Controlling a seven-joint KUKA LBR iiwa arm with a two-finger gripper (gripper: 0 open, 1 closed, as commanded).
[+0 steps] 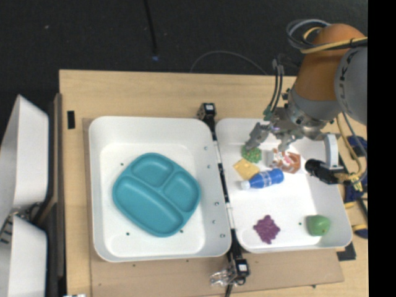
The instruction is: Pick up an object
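My gripper (268, 146) hangs over the back of the right bin (291, 243), fingers spread open with nothing between them. Under its left finger lies a green leafy piece (252, 153). A yellow block (245, 168) sits just in front of that. A blue bottle with a white cap (263, 179) lies on its side near the bin's middle. An orange and white item (289, 161) rests below the right finger. Toward the bin's front are a purple grape bunch (266, 228) and a green rounded object (318, 225).
The left bin (105, 228) holds a teal divided plate (156, 193). A raised divider (219, 178) separates the two bins. White containers (25, 166) stand at the far left of the bench.
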